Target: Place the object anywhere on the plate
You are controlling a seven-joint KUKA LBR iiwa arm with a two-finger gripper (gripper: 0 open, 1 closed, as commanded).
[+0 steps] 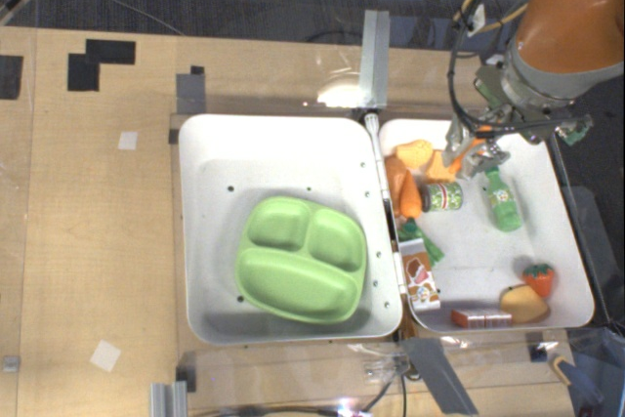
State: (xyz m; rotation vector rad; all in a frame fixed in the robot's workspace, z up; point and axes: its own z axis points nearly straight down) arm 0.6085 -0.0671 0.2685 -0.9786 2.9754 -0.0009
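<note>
The gripper (473, 154) is hovering at the right bin's (576, 239) back edge, over an orange toy food piece (420, 156) (light, rigid, likely slick); whether it is pinching anything I cannot tell. The green plate (301, 259) is sitting in the left bin (210, 210)
</note>
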